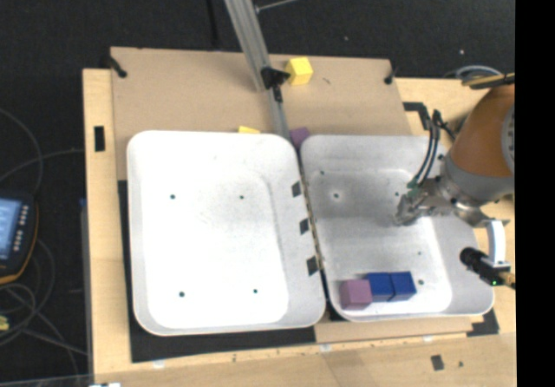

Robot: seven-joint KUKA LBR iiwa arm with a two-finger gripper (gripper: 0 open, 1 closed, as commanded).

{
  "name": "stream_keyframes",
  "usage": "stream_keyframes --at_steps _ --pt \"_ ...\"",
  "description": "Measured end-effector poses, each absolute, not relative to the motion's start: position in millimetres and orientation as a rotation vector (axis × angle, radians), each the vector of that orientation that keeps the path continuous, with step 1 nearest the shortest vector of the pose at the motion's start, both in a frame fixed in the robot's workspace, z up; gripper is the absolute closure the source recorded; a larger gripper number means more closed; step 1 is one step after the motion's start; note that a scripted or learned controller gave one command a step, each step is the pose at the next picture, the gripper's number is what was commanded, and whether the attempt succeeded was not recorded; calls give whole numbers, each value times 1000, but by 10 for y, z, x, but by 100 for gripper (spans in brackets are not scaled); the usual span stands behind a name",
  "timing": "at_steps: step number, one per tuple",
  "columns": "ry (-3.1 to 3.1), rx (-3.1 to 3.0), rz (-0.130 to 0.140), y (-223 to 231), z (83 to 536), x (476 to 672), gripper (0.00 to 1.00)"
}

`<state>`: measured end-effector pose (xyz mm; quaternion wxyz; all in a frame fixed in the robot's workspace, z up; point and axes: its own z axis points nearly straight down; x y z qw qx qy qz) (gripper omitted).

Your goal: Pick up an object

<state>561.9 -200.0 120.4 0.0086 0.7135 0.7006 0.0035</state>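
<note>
So the stuff to grab is down in the right bin (364,168): a blue block (391,285) and a purple block (355,292), sitting side by side and touching, purple on the 9 o'clock side of the blue one. Both are tucked against the bin's near wall, around 6 o'clock in that bin. Nothing is on top of them and they sit flat on the bin floor.

The claw (409,207) is over the same bin, up toward 1 o'clock from the blocks and well apart from them, near the bin's right half. It's small and dark in the shot and honestly I can't tell how the claw is set. There's no block in it that I can see. Black cables run up from it toward the arm (481,147), which comes in from 3 o'clock with its orange band showing.

The left bin (208,229) sits right beside the right one, the two touching along the middle, with a few dark specks on its floor.

Further out, a yellow block (300,70) sits on the brown board (191,90) at about 12 o'clock, beside a grey metal rail (243,16) that slants up and out of the shot. A smaller yellow bit (249,129) and a purple bit (299,135) peek out at the bins' far edges. Off the counter (100,203) at 9 o'clock there's a handheld screen (15,233) with cables on the dark floor.
</note>
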Motion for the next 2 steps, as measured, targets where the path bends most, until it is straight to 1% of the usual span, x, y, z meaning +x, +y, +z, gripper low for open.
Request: stream_keyframes --at_steps 1,2 --pt "2187 2232 11 -1997 1198 5618 0" --pt "2186 2233 11 -1997 1198 5618 0"
